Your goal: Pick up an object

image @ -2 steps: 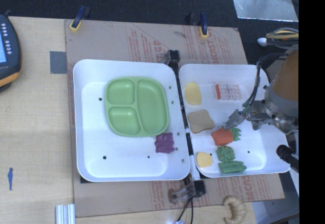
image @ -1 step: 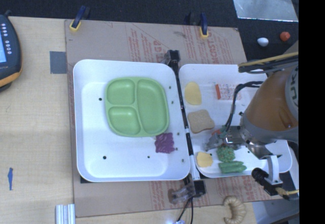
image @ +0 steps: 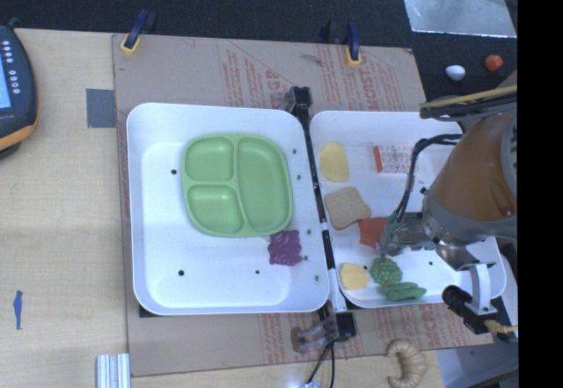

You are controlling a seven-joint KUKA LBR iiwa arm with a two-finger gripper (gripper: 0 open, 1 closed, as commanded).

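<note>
Nearest me, a tan ridged curl [image: 406, 362] lies on the desk's near edge, below the right shallow white bin [image: 352, 124]. In that bin's near part I see a bumpy green broccoli-like piece [image: 384, 271], a smooth dark green pod [image: 404, 292] lying long-ways left to right, and a flat yellow disc [image: 354, 275]. Farther back sit a red block [image: 371, 231], a tan bread-like slice [image: 346, 208], a pale yellow oval [image: 333, 162] and a small orange strip [image: 376, 158] with its long axis front to back. My hand [image: 394, 237] hangs over the red block and broccoli piece; I cannot tell how it is set or whether it grips anything. The left white bin [image: 145, 201] carries a smooth green three-part plate [image: 237, 185] and a crinkled purple lump [image: 285, 247].
</note>
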